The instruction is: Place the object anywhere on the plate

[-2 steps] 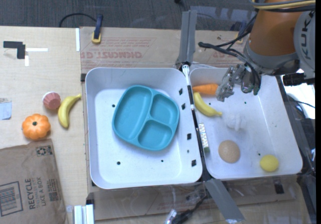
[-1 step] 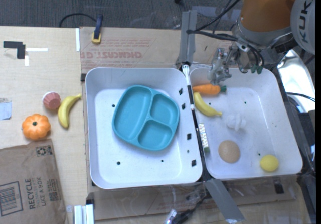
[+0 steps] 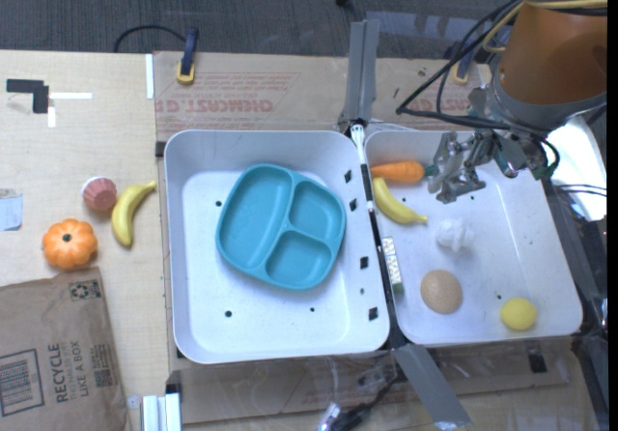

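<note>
A blue three-compartment plate (image 3: pixel 281 224) lies in the left white bin (image 3: pixel 193 323), with nothing on it. The right bin (image 3: pixel 555 265) holds an orange carrot (image 3: pixel 397 170), a yellow banana (image 3: pixel 394 203), a white crumpled object (image 3: pixel 454 234), a tan egg-shaped object (image 3: pixel 441 291) and a yellow lemon (image 3: pixel 519 314). My gripper (image 3: pixel 452 183) hangs over the upper part of the right bin, just right of the carrot and above the white object. Nothing shows between its fingers.
On the bench left of the bins lie a small pumpkin (image 3: pixel 69 244), another banana (image 3: pixel 128 212) and a pink cupcake-like item (image 3: pixel 99 194). A brown paper bag (image 3: pixel 53 352) covers the front left corner. Cables trail from the arm at the upper right.
</note>
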